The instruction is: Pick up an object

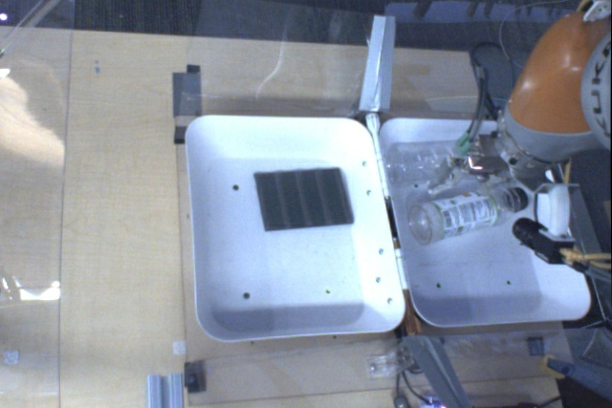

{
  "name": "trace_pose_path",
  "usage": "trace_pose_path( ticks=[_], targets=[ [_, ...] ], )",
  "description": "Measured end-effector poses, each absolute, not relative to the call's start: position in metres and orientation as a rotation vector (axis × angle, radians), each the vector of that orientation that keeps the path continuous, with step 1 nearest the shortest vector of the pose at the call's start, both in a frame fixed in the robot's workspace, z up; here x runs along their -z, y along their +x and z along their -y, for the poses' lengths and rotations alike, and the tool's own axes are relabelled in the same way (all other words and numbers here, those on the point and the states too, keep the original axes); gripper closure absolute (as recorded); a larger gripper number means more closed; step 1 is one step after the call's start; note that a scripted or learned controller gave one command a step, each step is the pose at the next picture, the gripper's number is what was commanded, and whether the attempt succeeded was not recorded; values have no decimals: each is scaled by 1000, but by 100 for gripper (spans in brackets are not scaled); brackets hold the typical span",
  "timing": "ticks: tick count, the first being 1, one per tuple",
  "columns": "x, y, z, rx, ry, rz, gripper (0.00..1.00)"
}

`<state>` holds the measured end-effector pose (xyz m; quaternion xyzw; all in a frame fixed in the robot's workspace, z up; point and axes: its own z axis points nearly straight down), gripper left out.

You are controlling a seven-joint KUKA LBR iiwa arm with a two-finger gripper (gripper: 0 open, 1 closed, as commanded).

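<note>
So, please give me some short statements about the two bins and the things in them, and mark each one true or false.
1. The dark ribbed pad lies in the left bin. True.
2. The clear bottle stands upright. False: it lies on its side in the right bin.
3. The bottle is in the same bin as the ribbed pad. False: they are in different bins.
4. The arm with the orange band is above the right bin. True.
5. The two bins sit side by side on the wooden bench. True.
</note>
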<state>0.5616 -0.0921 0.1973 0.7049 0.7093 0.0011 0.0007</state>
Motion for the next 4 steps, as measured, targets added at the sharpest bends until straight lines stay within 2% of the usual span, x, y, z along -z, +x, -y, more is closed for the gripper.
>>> trace_pose_path(
  ticks=[1, 2, 3, 4],
  targets=[
    [-118, 538, 110, -7, 2124, -2308, 0],
    [-171, 569, 170, -5, 2068, -2357, 0],
    [-151, 629, 204, -6, 2317, -2111, 0],
    [-210, 648, 192, -8, 2231, -2199, 0]
  ],
)
